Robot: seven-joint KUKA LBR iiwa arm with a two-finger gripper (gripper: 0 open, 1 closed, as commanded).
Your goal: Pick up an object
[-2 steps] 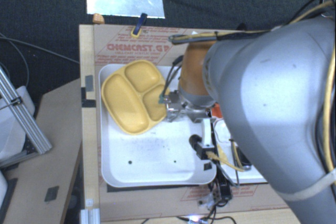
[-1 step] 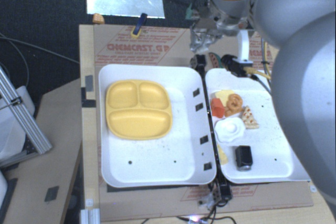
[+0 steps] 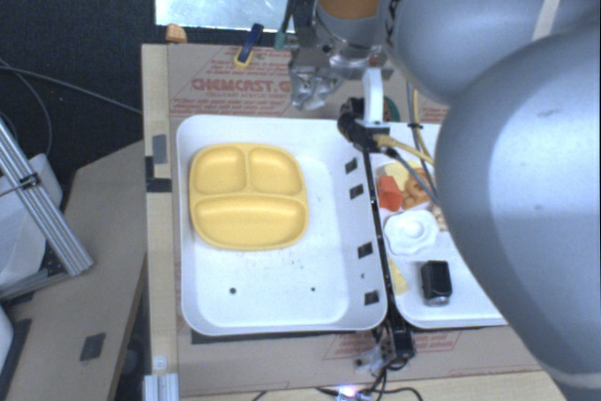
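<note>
A black block (image 3: 435,282), a white cup (image 3: 410,233) and orange bits (image 3: 390,191) lie untouched in the right bin (image 3: 465,310) (nearest to farthest), while the gripper (image 3: 312,91) hangs beyond the left bin (image 3: 282,296) holding nothing, so I judge the reach has yet to begin.

one fixed camera sits high over the bench, looking down at a slant on the left bin (image 3: 272,296), which lies near mid-frame in full. right of that bin the second bin (image 3: 460,307) shows in part, behind the grey arm (image 3: 507,155) looming close to the lens. beyond the left bin's far rim runs the cardboard (image 3: 221,82).
</note>
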